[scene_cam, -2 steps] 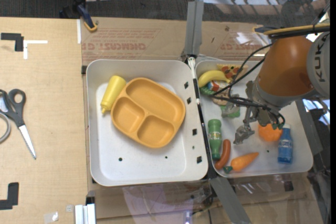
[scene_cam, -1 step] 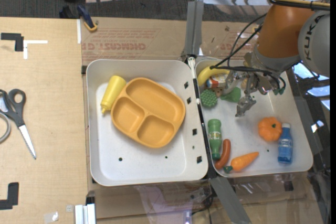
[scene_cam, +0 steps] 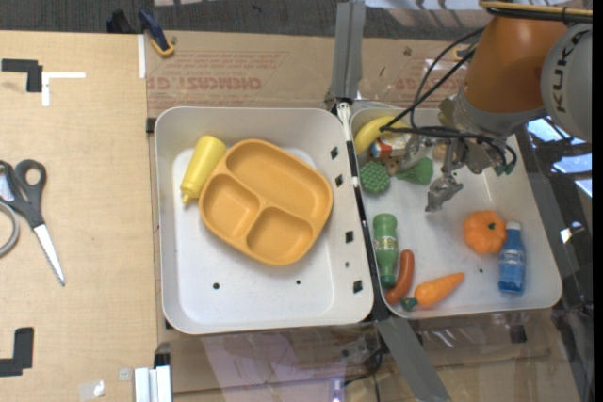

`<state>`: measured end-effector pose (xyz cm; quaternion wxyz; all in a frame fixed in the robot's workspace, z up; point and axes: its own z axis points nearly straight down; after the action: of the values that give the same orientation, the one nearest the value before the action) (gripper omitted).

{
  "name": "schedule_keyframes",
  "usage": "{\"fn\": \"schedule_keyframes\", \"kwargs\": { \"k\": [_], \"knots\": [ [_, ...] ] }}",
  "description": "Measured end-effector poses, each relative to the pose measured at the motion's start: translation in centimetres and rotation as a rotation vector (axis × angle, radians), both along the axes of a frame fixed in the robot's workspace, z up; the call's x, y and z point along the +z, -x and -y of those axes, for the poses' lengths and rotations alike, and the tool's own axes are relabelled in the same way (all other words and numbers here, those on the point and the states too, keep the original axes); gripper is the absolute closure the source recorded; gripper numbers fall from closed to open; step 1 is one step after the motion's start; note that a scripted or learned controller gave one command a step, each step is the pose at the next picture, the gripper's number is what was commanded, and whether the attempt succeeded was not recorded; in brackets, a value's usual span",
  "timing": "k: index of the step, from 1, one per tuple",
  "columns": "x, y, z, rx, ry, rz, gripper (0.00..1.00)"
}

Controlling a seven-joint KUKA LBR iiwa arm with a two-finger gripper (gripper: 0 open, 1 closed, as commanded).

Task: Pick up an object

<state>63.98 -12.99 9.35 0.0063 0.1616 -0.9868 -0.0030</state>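
You see the gripper (scene_cam: 443,194) hanging empty with fingers apart, the pumpkin (scene_cam: 484,233) just right-below it, green bottle (scene_cam: 384,246) left-below.

The arm (scene_cam: 528,61) runs off the right edge, so its base is out of sight. Its orange band covers part of the right bin (scene_cam: 542,292), along the far rim. The gripper (scene_cam: 443,193) is small and dark; whether it is open or closed cannot be told. The banana (scene_cam: 370,131) is partly hidden behind cables and clutter. A loop beside the scissors (scene_cam: 33,212) is cut by the left edge.
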Motion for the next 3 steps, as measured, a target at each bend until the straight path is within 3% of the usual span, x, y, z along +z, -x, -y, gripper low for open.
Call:
{"fn": "schedule_keyframes", "kwargs": {
  "k": [1, 2, 3],
  "knots": [
    [1.2, -0.5, 0.0, -0.003, 0.002, 0.023, 1.00],
    [1.2, -0.5, 0.0, -0.003, 0.001, 0.023, 0.00],
    [0.2, -2.0, -3.0, -0.005, 0.005, 0.013, 0.00]
  ]
}}
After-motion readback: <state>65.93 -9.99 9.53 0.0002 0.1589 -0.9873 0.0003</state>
